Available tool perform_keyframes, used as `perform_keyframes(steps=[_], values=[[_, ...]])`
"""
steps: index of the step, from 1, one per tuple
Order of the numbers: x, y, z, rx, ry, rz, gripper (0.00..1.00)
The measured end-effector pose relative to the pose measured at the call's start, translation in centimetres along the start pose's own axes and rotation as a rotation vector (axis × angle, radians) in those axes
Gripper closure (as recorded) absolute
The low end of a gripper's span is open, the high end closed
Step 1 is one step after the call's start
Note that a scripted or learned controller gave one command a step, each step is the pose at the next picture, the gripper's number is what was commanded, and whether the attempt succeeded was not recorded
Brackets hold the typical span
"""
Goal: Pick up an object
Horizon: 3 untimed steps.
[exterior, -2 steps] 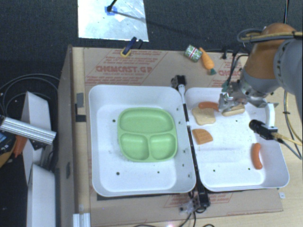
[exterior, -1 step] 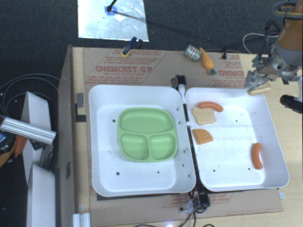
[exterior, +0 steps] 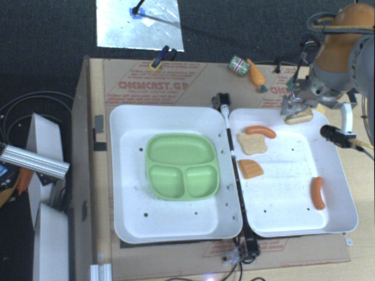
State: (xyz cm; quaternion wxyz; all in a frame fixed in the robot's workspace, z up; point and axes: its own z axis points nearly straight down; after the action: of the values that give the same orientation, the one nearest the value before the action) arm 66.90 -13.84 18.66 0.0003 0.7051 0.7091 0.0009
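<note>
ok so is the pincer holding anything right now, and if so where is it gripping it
Cannot be told. The pincer sits right over a tan bread-like piece at the right bin's far edge, but a grip isn't visible.

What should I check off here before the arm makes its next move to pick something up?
1. Claw over the right bin: ok, at its far edge.
2. Something under the claw: ok, a tan piece lies right below it.
3. Tan piece between the fingers: cannot tell.
4. Other targets free: ok, sausage, bread slice, orange wedge and second sausage lie apart.
5. Green tray out of the way: ok, in the left bin.
</note>
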Motion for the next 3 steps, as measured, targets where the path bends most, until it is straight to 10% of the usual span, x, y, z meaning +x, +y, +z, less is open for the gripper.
perform_keyframes(steps=[1, 2, 3], values=[[4.3, -2.7, 1.9, 0.000, -0.001, 0.001, 1.00], [4.3, -2.7, 1.9, 0.000, -0.001, 0.001, 0.00], [5.1, -0.4, 8.7, -0.009, -0.004, 0.003, 0.00]])
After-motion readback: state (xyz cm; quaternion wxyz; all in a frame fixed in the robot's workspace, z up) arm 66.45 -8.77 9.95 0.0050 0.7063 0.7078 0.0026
